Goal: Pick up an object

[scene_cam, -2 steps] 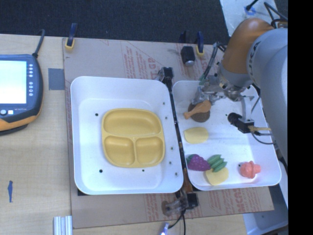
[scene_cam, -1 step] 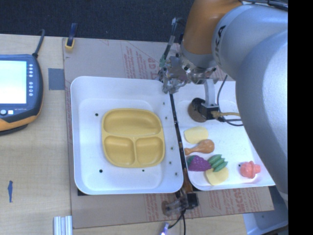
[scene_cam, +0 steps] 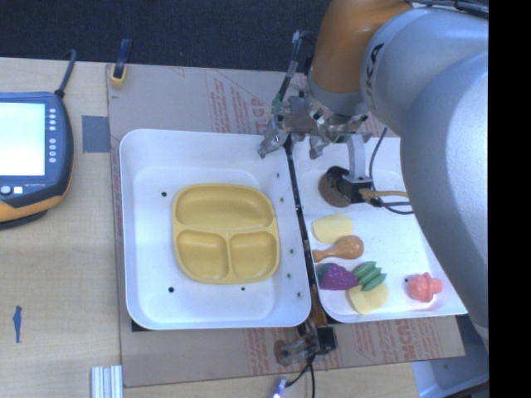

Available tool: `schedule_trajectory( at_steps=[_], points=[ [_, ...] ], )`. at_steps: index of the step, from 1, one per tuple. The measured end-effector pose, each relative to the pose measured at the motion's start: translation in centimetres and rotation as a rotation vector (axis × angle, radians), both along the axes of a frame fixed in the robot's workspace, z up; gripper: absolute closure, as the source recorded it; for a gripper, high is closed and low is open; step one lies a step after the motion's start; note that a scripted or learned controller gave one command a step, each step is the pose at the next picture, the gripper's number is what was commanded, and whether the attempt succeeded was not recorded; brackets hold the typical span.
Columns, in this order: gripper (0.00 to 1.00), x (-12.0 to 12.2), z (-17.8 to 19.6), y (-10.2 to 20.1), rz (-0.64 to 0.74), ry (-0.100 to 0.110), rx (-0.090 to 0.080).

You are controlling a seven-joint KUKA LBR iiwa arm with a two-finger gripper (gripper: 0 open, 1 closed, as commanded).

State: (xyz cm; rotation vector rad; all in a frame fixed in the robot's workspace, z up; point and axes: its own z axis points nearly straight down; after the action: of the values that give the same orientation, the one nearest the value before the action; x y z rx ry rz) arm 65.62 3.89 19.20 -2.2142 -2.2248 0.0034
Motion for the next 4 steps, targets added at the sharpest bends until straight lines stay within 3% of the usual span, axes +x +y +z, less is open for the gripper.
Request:
schedule_trajectory(
  at_steps=[1,2,3,4],
  points=[
    [0.0,-6.9,0.0,-11.5,-0.004,0.0,-0.001],
    [0.0,-4.1,-6.8,-14.5,-0.002,0.002,-0.001],
    [0.0,-0.7,-10.1,-14.1,-0.001,0.0,-0.001],
    [0.0,0.0,-10.0,-16.5,-0.002,-0.002,-0.001]
  ],
)
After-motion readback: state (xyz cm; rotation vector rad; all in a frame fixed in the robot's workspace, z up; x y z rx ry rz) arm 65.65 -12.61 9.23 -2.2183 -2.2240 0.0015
